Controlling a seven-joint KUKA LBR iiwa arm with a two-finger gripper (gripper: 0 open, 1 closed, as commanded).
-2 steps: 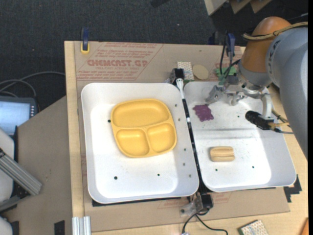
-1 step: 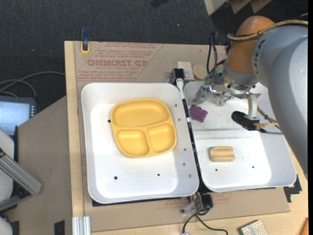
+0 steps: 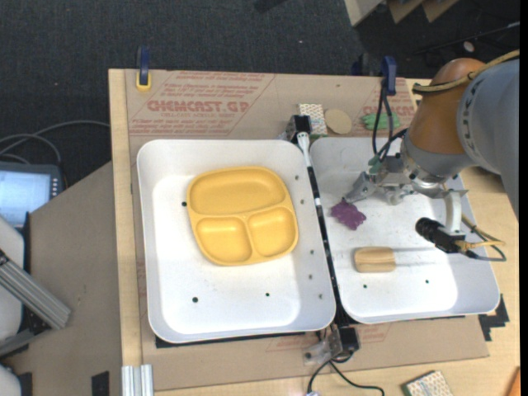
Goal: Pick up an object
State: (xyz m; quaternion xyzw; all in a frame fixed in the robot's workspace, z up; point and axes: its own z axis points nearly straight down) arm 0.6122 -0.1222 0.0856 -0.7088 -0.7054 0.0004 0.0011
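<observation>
2 white bins point(image 3: 165, 287), 1 yellow tray point(image 3: 242, 214), 1 purple piece point(image 3: 349, 214), 1 wooden block point(image 3: 374, 260).

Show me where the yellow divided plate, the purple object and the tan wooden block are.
yellow divided plate point(image 3: 242, 214): camera view, middle of plate, where the dividers meet.
purple object point(image 3: 349, 214): camera view, its centre.
tan wooden block point(image 3: 374, 260): camera view, its top face.

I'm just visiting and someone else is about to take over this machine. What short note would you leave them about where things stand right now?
Gripper: low in the right bin, above the purple object; nothing seen between its fingers.
Things: purple object and tan block lie in the right bin; yellow divided tray sits in the left bin.
Done: nothing lifted.
Left: grasp and raise one object.
</observation>
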